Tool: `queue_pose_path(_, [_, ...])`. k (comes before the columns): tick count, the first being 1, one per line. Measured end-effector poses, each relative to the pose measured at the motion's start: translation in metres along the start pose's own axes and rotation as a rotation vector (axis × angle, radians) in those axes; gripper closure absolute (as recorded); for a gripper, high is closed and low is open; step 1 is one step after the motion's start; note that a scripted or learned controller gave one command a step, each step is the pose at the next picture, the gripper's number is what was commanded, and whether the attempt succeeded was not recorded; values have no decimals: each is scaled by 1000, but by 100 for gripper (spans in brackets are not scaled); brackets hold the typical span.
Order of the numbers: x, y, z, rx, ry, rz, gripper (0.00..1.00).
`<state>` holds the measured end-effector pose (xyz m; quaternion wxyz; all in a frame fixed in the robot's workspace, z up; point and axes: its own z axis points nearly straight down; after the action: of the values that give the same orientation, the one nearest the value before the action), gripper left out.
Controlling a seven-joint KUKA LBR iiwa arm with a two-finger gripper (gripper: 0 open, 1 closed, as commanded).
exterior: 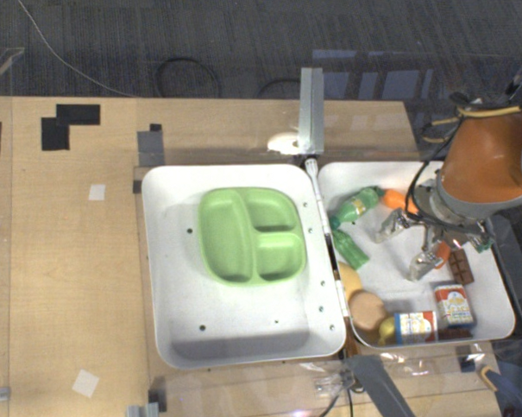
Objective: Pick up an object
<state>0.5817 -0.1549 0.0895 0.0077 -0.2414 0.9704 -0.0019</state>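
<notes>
My gripper [407, 246] hangs over the middle of the right bin [389, 176], its two metal fingers spread open and nothing between them. Around it lie a green bottle [357, 204] at the upper left, an orange piece [393, 198] beside that bottle, a green packet [349, 248] at the left, and a brown bar [456, 264] just right of the fingers. Along the bin's front edge sit a tan round item [366, 308], a blue and white box [414, 326] and a red and white can [454, 307].
The left bin [175, 328] holds a green divided plate [251, 234]. A metal post [311, 110] stands behind the seam between the two bins. The arm's orange band [492, 159] looms over the right bin's right side.
</notes>
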Motion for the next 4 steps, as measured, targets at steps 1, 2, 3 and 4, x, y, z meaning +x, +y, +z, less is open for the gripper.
queue_pose_path(1, [-78, 44, 1, -3, -1, -89, 0])
queue_pose_path(2, [-71, 8, -35, -3, 3, -384, 0])
queue_pose_path(3, [-93, -9, 4, -16, 17, -280, 0])
queue_pose_path(4, [-100, -11, -12, 1, -8, -278, 100])
